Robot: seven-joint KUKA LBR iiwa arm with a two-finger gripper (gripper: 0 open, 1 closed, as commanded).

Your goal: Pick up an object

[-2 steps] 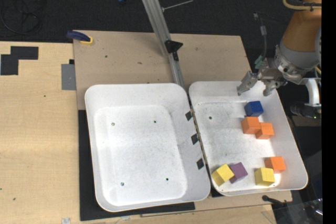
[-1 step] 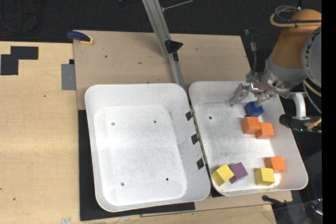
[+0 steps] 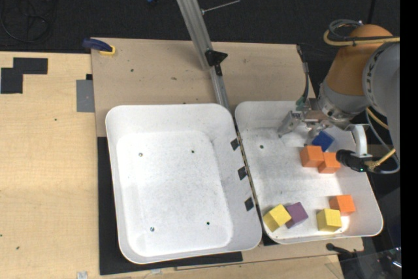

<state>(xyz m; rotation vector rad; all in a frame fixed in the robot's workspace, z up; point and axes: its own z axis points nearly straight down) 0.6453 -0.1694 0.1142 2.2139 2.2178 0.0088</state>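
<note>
From the one camera above the bench [image 3: 163, 75], my arm [image 3: 356, 75] came in at about three o'clock, its orange band above the wrist, and my pincer [image 3: 307, 119] hung over the upper part of the right bin [image 3: 274, 166]. How far the pincer stood open I could not tell, since the metal parts ran together from that angle, and I saw nothing between them. A blue block [image 3: 322, 140] lay just at five o'clock from the pincer, close beside it; whether they touched I could not tell. Directly below the blue block sat two orange blocks [image 3: 319, 158] pressed against each other. Down at the bin's six o'clock edge a yellow block [image 3: 277, 216] and a purple block [image 3: 297, 212] lay touching, and toward five o'clock another yellow block [image 3: 328, 219] sat against a further orange block [image 3: 343, 204]. The left bin [image 3: 124, 134] lay beside the right one at nine o'clock, joined to it by small black clips [image 3: 241, 172] along the shared edge. A slanted aluminium rail [image 3: 192, 16] rose from the bench at twelve o'clock, and a small blue and yellow clamp [image 3: 99, 46] sat at the bench's far left corner.
</note>
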